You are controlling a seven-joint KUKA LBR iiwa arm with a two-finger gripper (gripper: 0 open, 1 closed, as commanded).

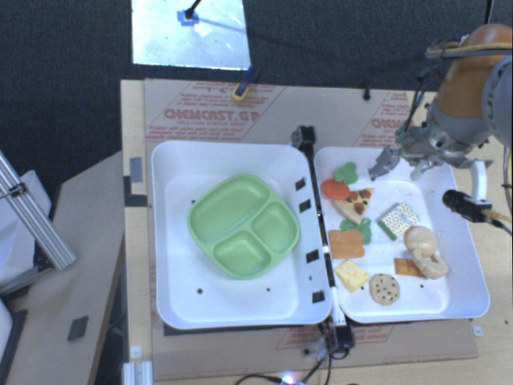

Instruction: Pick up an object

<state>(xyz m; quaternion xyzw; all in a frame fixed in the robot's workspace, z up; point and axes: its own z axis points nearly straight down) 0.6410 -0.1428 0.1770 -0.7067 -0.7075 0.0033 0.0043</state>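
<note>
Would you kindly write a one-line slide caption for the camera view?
KUKA arm's gripper poised over the right bin of toy food, beside the left bin holding a green divided plate.

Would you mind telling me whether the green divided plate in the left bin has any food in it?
Empty. The green divided plate shows bare green in all three compartments; the toy food lies in the right bin.

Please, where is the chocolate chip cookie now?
The cookie lies in the right bin, near its front edge, just right of the yellow cheese piece and below the orange cracker.
</note>
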